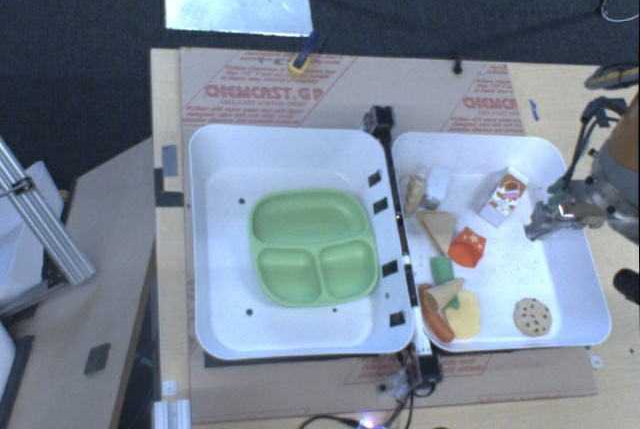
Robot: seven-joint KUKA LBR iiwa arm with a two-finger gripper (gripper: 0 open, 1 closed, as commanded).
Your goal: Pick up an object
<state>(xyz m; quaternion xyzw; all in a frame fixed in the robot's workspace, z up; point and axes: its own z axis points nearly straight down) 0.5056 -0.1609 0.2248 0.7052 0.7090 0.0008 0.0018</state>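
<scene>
**Gripper poised over the right bin's far edge**

The gripper [541, 221] sits low at the right side of the right bin [585, 269], reaching in from the right with the grey arm [610, 187] behind it. Whether its fingers are parted or closed cannot be told from this angle, and nothing is visibly caught between them.

The toys lie in the same bin, most of them toward its left half. A small milk carton [503, 197] stands nearest the gripper, just to its left and apart from it. An orange block [467, 247] sits below the carton, beside a tan wedge [436, 230]. Further down are a green piece [442, 269], a yellow piece [462, 317] and a chocolate-chip cookie [532, 317] near the bin's lower right corner.

The left bin [215, 217] holds a green divided plate [308, 245] with three compartments
</scene>
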